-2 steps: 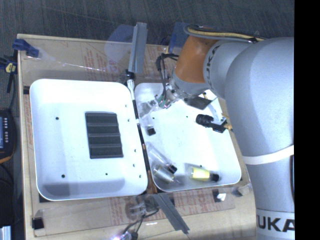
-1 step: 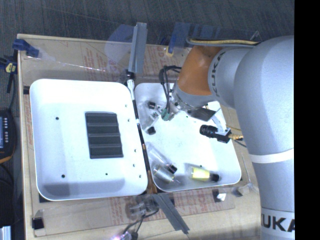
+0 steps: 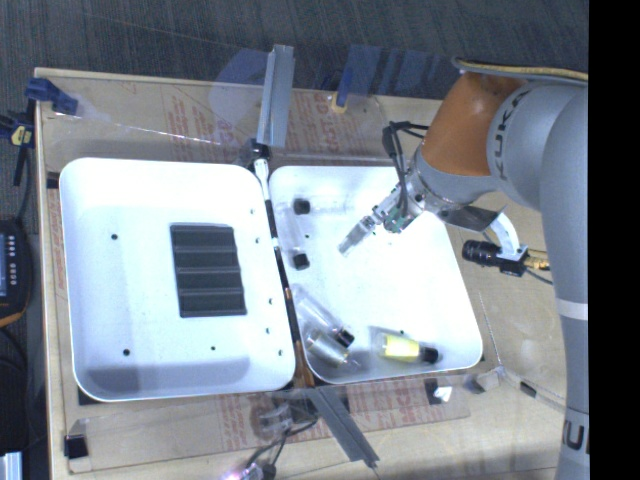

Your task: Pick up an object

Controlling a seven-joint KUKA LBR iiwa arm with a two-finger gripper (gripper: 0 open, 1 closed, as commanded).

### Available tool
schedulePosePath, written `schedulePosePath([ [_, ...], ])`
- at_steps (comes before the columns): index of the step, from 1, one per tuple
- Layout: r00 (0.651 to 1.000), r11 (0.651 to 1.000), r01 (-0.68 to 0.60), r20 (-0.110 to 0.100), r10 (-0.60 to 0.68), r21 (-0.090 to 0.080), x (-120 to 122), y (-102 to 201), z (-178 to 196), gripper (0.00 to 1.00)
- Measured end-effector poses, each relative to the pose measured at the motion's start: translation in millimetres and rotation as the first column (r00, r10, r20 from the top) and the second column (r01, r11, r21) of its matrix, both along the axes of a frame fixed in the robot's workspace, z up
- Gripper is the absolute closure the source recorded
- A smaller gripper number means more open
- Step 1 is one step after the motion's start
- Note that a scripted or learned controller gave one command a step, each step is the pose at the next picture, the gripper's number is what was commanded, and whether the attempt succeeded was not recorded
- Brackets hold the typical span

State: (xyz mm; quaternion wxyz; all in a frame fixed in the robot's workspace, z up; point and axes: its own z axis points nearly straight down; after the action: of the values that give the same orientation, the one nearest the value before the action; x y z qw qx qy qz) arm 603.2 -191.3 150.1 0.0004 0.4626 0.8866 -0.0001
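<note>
The arm (image 3: pixel 520 148), grey with an orange band above the wrist, is reaching in over the right bin (image 3: pixel 455 298). The tool (image 3: pixel 352 240) is hanging above the upper middle of that bin's floor, slanting down and away from the wrist. Nothing is lying between its fingers, and whether they are standing wide or narrow cannot be told at this resolution.

Objects in the right bin, located relative to the tool:
- A small dark piece (image 3: pixel 300 206) is lying beyond the tool tip, on the side away from the arm and slightly toward the far rim, apart from it.
- A second small dark piece (image 3: pixel 298 260) is lying on that same side, slightly toward the near rim, close to the divider between the bins.
- A clear plastic item with a dark cap (image 3: pixel 325 336) is lying well apart from the tool, toward the near rim.
- A yellow cylinder with a dark end (image 3: pixel 405 348) is lying beside the clear item, well apart from the tool, near the near rim.

The left bin (image 3: pixel 100 268) is carrying a dark ribbed rectangular block (image 3: pixel 208 270), well apart from the tool, across the divider.

Both bins are sitting side by side on the tabletop (image 3: pixel 150 98).
</note>
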Motion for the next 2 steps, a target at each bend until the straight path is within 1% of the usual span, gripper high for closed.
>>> schedulePosePath([
  [1, 0.999, 0.999, -0.048, 0.005, 0.048, -0.007, 25.3, 47.8, -54.1, 0.0],
  [2, 0.998, 0.998, -0.065, 0.019, 0.065, -0.02, 18.3, 78.9, -46.6, 0.0],
])
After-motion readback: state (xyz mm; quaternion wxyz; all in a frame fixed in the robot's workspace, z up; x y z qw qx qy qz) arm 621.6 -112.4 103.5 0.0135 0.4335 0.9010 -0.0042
